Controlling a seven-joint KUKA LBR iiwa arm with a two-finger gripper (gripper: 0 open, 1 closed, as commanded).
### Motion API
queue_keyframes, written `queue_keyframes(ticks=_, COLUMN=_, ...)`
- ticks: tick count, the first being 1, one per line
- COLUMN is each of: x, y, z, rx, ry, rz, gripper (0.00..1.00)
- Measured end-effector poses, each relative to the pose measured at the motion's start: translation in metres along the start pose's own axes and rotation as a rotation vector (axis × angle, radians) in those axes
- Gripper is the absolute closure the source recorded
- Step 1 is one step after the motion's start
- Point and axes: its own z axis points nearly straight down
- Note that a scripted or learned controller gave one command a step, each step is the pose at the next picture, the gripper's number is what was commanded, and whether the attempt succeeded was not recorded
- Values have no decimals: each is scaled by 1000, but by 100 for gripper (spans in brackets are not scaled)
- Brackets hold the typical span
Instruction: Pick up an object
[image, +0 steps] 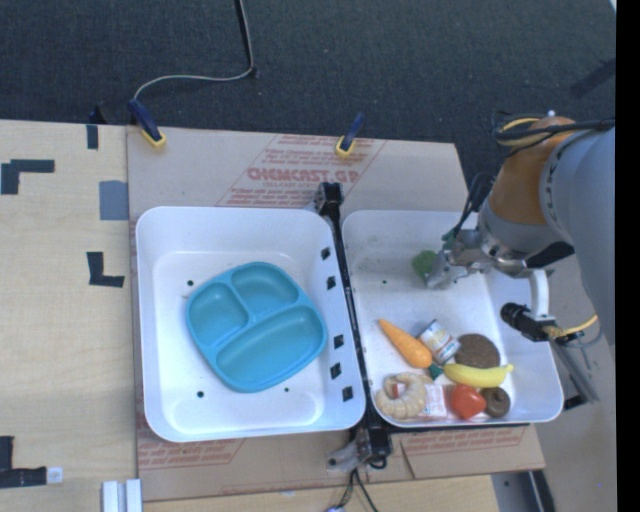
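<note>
Your gripper (443, 272) is low in the right bin (400, 232), near its far wall, and it sits right against a small green object (426, 264). From this slanted view you cannot tell whether the fingers are apart or closed, or whether the green piece is actually between them or just beside them; the tip is dark and small here.

That is the first risk. If the green object sits only at the edge of the fingers, a close could squeeze it out sideways and send it rolling across the bare floor of the bin. It looks rounded, so I would expect it to slip easily.

The second risk is the wall. The wrist is close to the bin's right side, and a tilted lift could catch the rim and drag the bin.

The rest of the items are well apart from the gripper, bunched at the near end: a carrot (405, 342), a banana (479, 375), a brown cookie (477, 351), a tomato (466, 401) and a pretzel (402, 394). They should not interfere unless the green piece rolls into them. The blue plate (256, 324) in the left bin (160, 300) plays no part.
</note>
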Motion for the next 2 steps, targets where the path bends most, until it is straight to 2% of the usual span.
queue_keyframes(ticks=1, x=0, y=0, z=1, rx=1, ry=0, rz=0, gripper=0)
queue_keyframes(ticks=2, x=20, y=45, z=11, rx=3, ry=3, rz=0, gripper=0)
